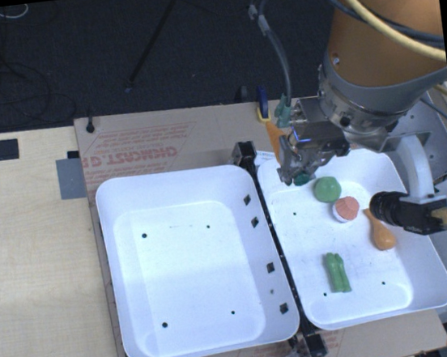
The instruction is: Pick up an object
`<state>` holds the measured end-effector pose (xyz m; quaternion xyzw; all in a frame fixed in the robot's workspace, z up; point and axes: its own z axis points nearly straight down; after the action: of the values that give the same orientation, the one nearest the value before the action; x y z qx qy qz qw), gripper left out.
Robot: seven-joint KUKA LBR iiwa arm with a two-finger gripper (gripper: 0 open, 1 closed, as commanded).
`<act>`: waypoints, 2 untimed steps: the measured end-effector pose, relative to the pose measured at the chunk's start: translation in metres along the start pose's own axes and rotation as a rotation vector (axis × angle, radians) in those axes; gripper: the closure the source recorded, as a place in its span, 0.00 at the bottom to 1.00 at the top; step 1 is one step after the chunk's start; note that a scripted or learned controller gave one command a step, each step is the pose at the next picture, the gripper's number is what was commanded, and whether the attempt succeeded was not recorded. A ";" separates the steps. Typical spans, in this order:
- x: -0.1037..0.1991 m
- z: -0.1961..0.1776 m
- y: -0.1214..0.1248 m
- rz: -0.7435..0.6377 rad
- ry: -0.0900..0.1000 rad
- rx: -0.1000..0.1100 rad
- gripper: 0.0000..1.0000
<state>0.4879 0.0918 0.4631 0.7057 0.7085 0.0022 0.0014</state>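
Gripper (298,173) is hovering over the right bin (422,290)'s far left corner, jaw state impossible to tell, while the green ball (327,188) is sitting just beside it, ungrasped, so picking is looking barely started with everything left.

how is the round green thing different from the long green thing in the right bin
Shape: the round green object is ball-like, while the long green object is a narrow, lumpy stick lying flat.
Place: the round one sits toward the far side of the right bin, just beside the gripper; the long one lies nearer the front, apart from everything.
Neighbours: the round one is next to a pink and white piece; the long one has none close by.
Both are green and rest in the same bin.
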 end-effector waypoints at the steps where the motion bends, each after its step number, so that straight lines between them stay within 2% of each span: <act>1: 0.007 0.109 -0.013 0.004 -0.002 0.011 1.00; 2: -0.094 0.077 0.000 0.008 -0.003 0.006 1.00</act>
<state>0.4887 -0.0016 0.3856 0.7086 0.7056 -0.0009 0.0002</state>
